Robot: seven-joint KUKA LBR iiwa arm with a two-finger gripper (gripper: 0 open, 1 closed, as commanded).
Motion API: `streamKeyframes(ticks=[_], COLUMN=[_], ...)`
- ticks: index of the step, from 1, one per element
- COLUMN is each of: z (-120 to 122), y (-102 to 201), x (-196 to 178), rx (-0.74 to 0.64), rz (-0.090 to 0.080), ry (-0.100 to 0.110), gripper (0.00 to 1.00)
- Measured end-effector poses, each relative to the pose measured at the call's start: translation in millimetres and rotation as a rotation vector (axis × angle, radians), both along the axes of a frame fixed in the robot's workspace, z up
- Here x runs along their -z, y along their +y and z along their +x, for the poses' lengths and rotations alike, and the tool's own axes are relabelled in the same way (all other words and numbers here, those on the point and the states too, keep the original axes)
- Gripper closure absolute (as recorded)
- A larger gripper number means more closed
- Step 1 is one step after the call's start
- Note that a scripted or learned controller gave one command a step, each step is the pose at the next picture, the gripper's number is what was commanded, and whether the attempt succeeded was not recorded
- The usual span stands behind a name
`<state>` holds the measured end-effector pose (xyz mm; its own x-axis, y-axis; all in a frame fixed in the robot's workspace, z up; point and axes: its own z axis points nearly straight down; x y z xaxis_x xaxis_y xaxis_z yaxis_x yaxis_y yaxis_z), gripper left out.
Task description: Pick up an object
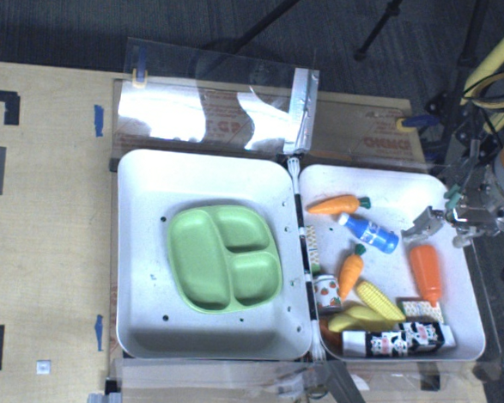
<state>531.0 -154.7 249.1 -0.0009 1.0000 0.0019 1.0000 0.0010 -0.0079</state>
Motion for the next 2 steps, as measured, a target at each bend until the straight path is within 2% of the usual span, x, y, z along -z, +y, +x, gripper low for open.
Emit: streamKeyframes(ticks=[1, 2], z=[1.6, 1.6], y=[-1.2, -1.1], x=[-6.6, -6.6], rx=[0.001, 0.001], rz=[0.0, -0.001], ry=[0.003, 0.003], gripper=[1.0, 0.0])
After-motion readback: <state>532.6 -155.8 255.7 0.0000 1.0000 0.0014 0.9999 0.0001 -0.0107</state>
